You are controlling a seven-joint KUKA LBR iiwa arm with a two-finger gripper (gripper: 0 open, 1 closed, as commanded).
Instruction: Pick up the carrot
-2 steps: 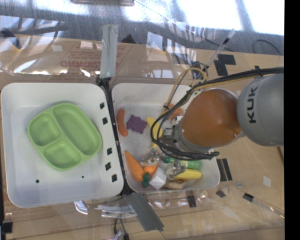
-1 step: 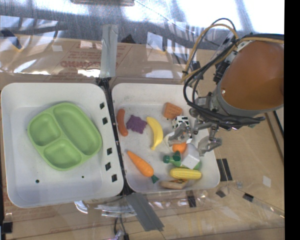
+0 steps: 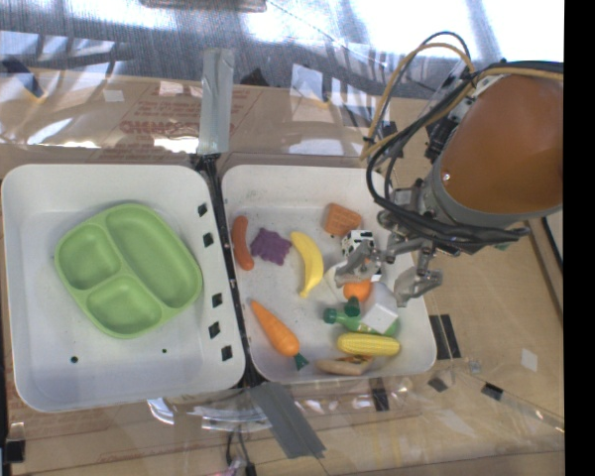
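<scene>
1. The left bin [image 3: 20,266] holds a green divided plate [image 3: 129,268]; nothing there matters for this step.
2. The carrot [image 3: 276,329] lies in the right bin [image 3: 278,178], near its left wall and toward the near edge, clear of the banana [image 3: 309,262] and the corn cob [image 3: 368,345].
3. Its long axis runs diagonally: the narrow orange end points far-left, the green stem end near-right.
4. The gripper [image 3: 377,266] hangs to the right over other toys, well apart from the carrot; whether it is open or closed I cannot tell.
5. Judged advice: travel left and nearer, turn the wrist so the closing line crosses the carrot's axis, and descend over its thicker middle.
</scene>
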